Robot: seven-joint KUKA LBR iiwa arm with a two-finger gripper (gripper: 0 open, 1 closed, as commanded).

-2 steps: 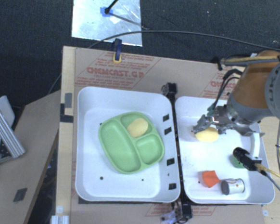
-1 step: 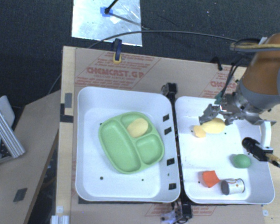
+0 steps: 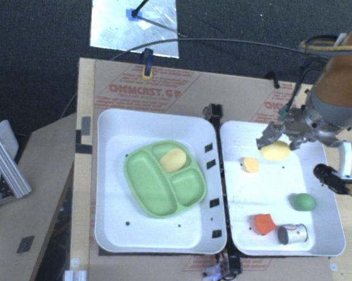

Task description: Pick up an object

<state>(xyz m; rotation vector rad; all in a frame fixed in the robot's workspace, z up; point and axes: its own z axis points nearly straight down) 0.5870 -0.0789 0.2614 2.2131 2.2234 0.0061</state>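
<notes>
Near the front wall of the right bin [image 3: 244, 200]: orange block [image 3: 264, 224] and silver can [image 3: 294, 233], just beside each other, crowded enough to hinder a clean approach to either. Farther back, toward the right wall: green ball [image 3: 303, 202], alone, with bare floor around it. Across the divider, in the left bin [image 3: 106, 222]: green tray [image 3: 154, 190], tilted in plan, holding a yellow lump [image 3: 173, 160] in its far compartment, so boxed in by ridges. Back in the right bin, past mid-floor: small yellow piece [image 3: 250, 165], apart from everything, near the divider. Just behind it: lemon [image 3: 276, 152], lying loose on the white floor, probably the chosen target, since directly under the gripper [image 3: 280, 142]. Hangs low over the lemon's far side, touching or nearly so; cannot tell how wide open, and cannot tell whether anything is clamped. Looks like a descent or closing step, with lifting not yet done. Open floor to the lemon's left, right and front; far wall close behind, leaving less room there. Above all: arm [image 3: 345, 71], reaching in from the right.
</notes>
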